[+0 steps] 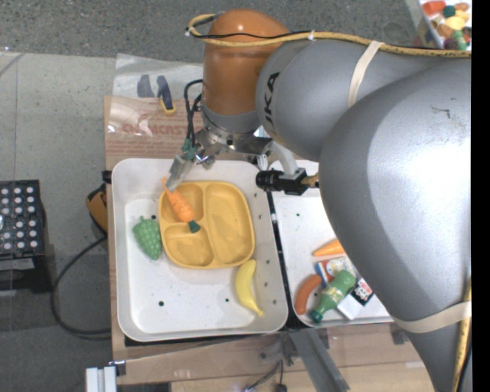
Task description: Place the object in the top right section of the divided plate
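My arm (367, 138) looms over the bins; my gripper (178, 173), fingers state unclear, hovers by the carrot (181, 207) on the plate (222, 230).

Arm (367, 115) hides most of right bin (295, 230) and the orange piece's (329, 248) right end; far-right toys (448, 19) cut off by frame edge.

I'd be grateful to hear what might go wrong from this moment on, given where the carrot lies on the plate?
The carrot lies in the yellow divided plate's top left section, across the ridge, not the top right; left there, the task fails. The gripper hangs just above the carrot's tip, so a descent could nudge it or tip the plate. The grapes touch the plate's left rim.
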Controlling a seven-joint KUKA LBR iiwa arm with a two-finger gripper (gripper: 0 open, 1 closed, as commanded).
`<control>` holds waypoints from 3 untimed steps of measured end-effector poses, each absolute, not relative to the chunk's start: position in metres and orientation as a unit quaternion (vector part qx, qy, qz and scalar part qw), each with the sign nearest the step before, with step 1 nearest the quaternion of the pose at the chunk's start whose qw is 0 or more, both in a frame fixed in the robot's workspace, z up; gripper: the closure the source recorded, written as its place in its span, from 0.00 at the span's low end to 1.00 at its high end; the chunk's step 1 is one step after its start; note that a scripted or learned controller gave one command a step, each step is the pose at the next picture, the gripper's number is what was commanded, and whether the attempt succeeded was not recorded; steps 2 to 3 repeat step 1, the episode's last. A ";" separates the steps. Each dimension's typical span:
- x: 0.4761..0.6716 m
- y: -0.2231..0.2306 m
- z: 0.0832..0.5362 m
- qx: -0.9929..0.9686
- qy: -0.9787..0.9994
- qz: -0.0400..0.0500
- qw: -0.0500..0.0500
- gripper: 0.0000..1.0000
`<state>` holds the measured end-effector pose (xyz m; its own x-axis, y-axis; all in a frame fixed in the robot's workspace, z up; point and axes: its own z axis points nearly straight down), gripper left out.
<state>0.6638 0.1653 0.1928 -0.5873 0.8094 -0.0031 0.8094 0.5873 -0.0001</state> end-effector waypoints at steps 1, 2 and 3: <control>0.674 0.111 0.303 0.174 0.985 0.000 0.003 0.00; 0.674 0.111 0.303 0.174 0.985 0.000 0.003 0.00; 0.674 0.111 0.303 0.174 0.985 0.000 0.003 0.00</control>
